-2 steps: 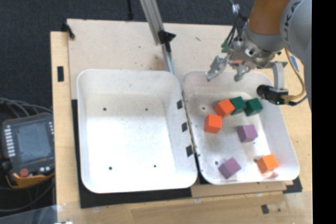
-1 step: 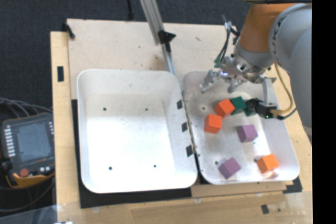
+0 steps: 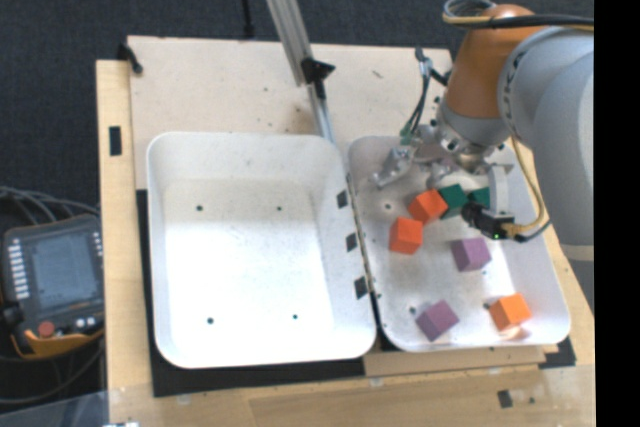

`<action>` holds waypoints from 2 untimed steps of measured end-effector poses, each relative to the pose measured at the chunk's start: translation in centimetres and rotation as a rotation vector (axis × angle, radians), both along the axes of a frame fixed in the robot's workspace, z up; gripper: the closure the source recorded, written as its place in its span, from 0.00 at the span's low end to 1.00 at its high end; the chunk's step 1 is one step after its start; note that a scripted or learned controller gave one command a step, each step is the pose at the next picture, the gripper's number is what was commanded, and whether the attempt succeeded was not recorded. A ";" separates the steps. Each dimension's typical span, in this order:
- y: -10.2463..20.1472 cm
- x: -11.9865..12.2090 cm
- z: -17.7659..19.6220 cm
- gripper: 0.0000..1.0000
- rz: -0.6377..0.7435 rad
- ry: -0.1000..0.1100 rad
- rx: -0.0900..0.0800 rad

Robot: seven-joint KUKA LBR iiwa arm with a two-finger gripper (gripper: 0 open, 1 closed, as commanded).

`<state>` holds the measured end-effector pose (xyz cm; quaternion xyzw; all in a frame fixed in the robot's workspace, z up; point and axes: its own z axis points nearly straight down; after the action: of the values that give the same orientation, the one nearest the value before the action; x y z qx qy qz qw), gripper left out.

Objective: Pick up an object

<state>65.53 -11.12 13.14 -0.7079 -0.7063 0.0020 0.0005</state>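
Six small blocks sit in the right bin (image 3: 540, 260); the left bin (image 3: 165, 215) lies at frame left.
Left to right: orange block (image 3: 406, 236), purple block (image 3: 436, 319), orange block (image 3: 430, 205) touching a green block (image 3: 458, 196) under the end effector (image 3: 447, 173), whose state I cannot tell. They look light, rigid, flat-sided. The lone lower-left orange block seems easiest; the clustered pair crowd each other.
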 end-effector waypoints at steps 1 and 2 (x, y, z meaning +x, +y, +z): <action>-0.1 0.2 1.5 1.00 -0.004 -0.008 0.001; -0.4 0.5 8.0 1.00 -0.002 -0.012 0.001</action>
<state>66.08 -11.54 21.14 -0.7086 -0.7056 -0.0024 -0.0035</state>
